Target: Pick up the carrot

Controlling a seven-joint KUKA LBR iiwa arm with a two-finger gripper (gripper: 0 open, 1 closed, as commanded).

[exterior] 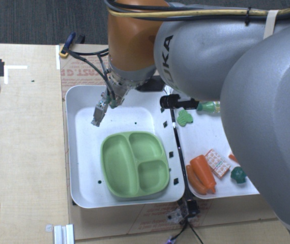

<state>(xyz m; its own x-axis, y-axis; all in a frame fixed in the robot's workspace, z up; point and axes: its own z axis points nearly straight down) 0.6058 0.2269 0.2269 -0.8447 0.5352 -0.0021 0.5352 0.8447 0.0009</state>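
Note:
The carrot (203, 174) is orange and lies near the front of the right bin (213, 136), close to the divider between the bins. My gripper (98, 117) hangs over the back left part of the left bin (81, 151), far to the left of the carrot and pointing down-left. Nothing shows at its tip. The grey arm with its orange band covers the top and right of the view and hides much of the right bin.
A green three-compartment plate (135, 162) fills the front of the left bin. In the right bin, a small red-and-white packet (217, 162) and a teal piece (238, 175) lie beside the carrot. A green toy (184, 118) lies farther back.

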